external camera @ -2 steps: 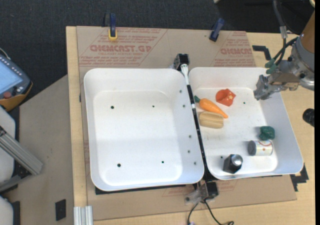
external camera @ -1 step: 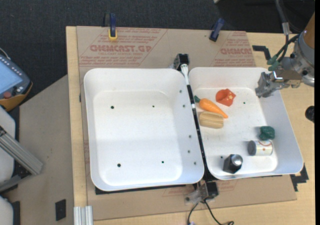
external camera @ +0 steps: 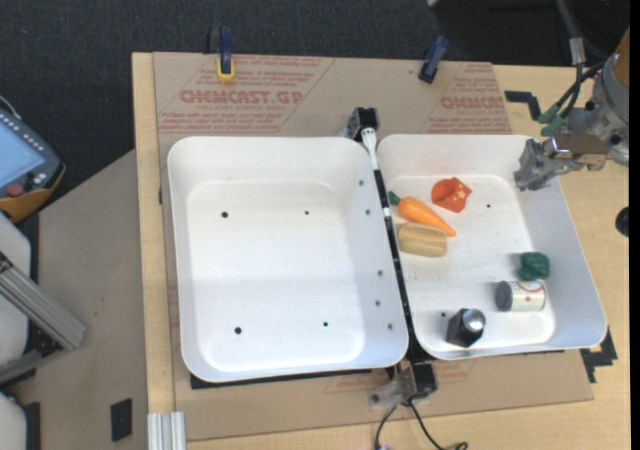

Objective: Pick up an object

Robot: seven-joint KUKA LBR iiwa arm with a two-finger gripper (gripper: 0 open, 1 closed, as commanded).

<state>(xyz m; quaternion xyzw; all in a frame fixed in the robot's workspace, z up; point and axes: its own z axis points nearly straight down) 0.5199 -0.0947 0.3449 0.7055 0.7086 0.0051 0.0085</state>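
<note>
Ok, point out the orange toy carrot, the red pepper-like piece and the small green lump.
Orange toy carrot (external camera: 428, 215), camera view, mid-body.
Red pepper-like piece (external camera: 451, 193), camera view, centre.
Small green lump (external camera: 535, 264), camera view, centre.

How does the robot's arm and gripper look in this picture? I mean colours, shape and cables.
The gripper is a small grey metal piece. Behind it sits a pale grey wrist block. A dark cable with a green part loops above it. Details are too small to tell.

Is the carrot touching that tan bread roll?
Touching. The camera view shows the carrot lying right against the bread roll's upper edge, no white bin floor between.
</note>
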